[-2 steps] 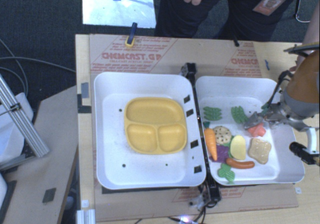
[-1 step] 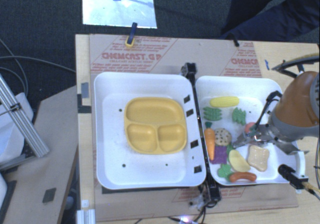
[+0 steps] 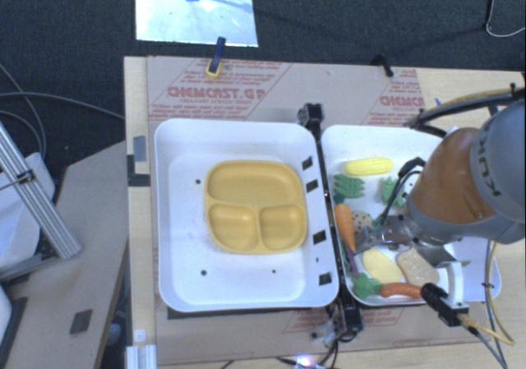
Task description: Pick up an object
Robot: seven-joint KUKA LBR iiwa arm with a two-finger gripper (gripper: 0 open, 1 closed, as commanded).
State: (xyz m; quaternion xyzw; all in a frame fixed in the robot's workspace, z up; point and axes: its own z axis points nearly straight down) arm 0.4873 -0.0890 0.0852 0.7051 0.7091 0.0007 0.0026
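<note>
The right bin (image 3: 333,141) holds several toy foods: a yellow corn cob (image 3: 367,167), a green leafy piece (image 3: 348,186), another green piece (image 3: 389,190), an orange carrot (image 3: 344,226), a pale yellow lump (image 3: 378,264), a tan bread slice (image 3: 417,269) and a small carrot with a green top (image 3: 388,290). My gripper (image 3: 383,233) is low over the middle of this bin, just above the pale yellow lump and right of the orange carrot. The arm's orange band and grey wrist hide the bin's right half.
The left bin (image 3: 177,195) carries a yellow divided tray (image 3: 253,205). A black clip divider (image 3: 316,170) runs between the bins. Cardboard lies under both bins. A metal frame (image 3: 29,195) stands at the far left, and cables trail at the right.
</note>
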